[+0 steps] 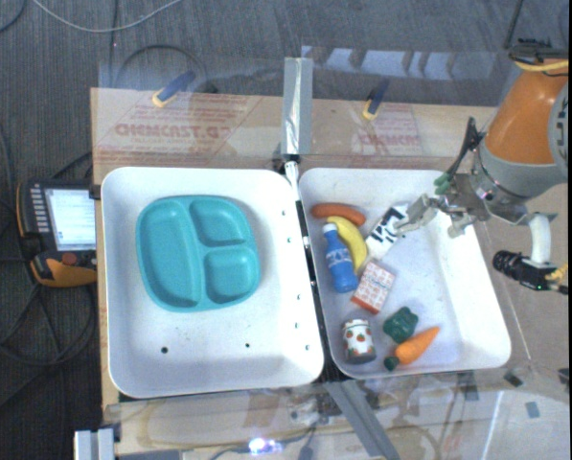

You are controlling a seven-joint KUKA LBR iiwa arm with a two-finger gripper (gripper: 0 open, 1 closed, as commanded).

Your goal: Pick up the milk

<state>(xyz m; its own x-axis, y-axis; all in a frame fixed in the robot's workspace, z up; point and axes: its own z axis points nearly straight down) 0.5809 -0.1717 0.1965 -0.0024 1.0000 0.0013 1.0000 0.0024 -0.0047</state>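
The carrot (416, 345) lies nearest you, clear of the job. Your gripper (422, 211) sits beside the milk (386, 225); I cannot tell its opening, so centre over the carton before closing.

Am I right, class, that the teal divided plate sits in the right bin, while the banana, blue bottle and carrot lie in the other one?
Not quite. The camera view shows the teal divided plate in the left bin. The banana, blue bottle and carrot do lie in the other bin, the right one.
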